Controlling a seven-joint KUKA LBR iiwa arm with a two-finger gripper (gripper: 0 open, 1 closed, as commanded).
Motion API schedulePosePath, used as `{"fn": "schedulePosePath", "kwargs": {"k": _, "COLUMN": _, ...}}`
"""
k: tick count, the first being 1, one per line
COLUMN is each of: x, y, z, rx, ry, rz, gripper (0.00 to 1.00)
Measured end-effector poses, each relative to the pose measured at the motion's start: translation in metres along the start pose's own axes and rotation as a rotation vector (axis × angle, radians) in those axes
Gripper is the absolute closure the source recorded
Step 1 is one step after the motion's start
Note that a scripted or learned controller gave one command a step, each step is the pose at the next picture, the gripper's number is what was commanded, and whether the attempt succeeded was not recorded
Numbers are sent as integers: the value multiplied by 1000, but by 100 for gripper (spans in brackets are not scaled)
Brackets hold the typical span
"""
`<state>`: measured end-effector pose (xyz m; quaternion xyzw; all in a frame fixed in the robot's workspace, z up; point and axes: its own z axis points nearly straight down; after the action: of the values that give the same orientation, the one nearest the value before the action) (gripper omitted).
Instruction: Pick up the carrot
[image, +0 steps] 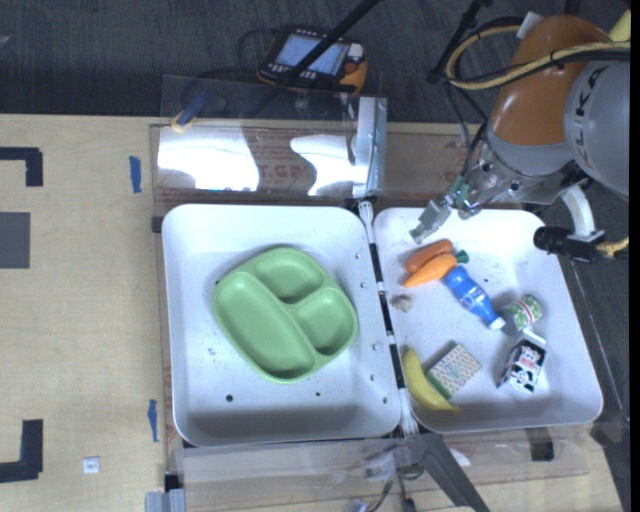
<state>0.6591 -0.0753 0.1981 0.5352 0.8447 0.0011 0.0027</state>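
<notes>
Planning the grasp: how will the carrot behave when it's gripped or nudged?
The carrot looks like a smooth, rigid toy, so probably stiff and light. Its rounded, tapered shape may roll or slip from the gripper. The blue bottle near its tip could get bumped.

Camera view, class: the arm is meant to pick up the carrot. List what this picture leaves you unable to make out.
- Gripper: small and blurred above the carrot, so its finger state is unclear.
- Banana: a small box covers its middle.
- Small carton and green can: print too small to read.
- Arm: cut off by the top edge.
</notes>
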Motion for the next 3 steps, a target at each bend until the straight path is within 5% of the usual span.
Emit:
{"fn": "schedulePosePath", "kwargs": {"k": 1, "x": 15, "y": -30, "z": 13, "rx": 4, "ry": 4, "rz": -38, "gripper": 0}}
{"fn": "schedulePosePath", "kwargs": {"k": 2, "x": -26, "y": -32, "z": 86, "rx": 3, "ry": 3, "rz": -16, "gripper": 0}}
{"fn": "schedulePosePath", "kwargs": {"k": 3, "x": -27, "y": -3, "z": 100, "rx": 7, "ry": 3, "rz": 44, "gripper": 0}}
